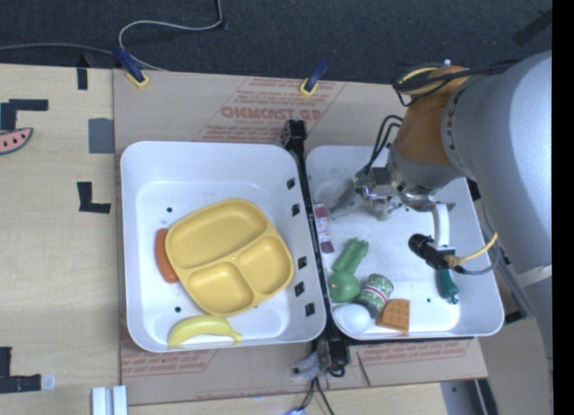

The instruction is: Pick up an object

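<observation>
My gripper (362,204) hangs low over the back part of the right bin (466,319), open, with nothing between its fingers. Nearer the front of that bin lie a green toy vegetable (348,270), a small can with a green and red label (377,292), a white egg-shaped thing (356,317) and an orange waffle-like piece (393,315). A thin pink packet (323,229) lies by the bin's left wall, just left of and below the gripper. A teal pen-like piece (448,286) lies to the right.
The left bin (143,180) holds a yellow divided plate (229,256), an orange-red piece (164,256) tucked under the plate's left edge, and a banana (204,331) at the front. A black divider (303,225) separates the bins. The arm (484,126) covers the right bin's back right corner.
</observation>
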`<state>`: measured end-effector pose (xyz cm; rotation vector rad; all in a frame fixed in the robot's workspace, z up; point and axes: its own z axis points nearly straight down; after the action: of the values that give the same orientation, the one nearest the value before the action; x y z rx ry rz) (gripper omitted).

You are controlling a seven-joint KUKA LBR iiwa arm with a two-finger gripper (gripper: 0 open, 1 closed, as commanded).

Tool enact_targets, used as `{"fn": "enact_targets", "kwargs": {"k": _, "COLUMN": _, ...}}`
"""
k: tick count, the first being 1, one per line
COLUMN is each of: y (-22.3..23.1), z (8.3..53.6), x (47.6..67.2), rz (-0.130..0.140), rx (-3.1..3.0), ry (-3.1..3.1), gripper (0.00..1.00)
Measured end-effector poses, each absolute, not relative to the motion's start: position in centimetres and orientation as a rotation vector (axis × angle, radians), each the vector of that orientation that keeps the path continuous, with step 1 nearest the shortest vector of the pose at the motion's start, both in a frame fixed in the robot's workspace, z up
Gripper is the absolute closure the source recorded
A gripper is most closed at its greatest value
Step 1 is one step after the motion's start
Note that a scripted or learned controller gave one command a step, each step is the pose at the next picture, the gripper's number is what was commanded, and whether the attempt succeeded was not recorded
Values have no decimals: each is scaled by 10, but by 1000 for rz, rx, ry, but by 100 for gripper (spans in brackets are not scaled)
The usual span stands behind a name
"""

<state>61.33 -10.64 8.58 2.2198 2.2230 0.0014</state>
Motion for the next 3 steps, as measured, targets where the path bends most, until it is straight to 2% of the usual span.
{"fn": "enact_targets", "kwargs": {"k": 1, "y": -106, "z": 95, "x": 614, "rz": 3, "rx": 2216, "ry": 2223, "gripper": 100}}
{"fn": "enact_targets", "kwargs": {"k": 2, "y": -106, "z": 95, "x": 614, "rz": 3, "rx": 2216, "ry": 2222, "gripper": 0}}
{"fn": "enact_targets", "kwargs": {"k": 3, "y": -105, "z": 104, "x": 613, "rz": 3, "rx": 2216, "ry": 2225, "gripper": 100}}
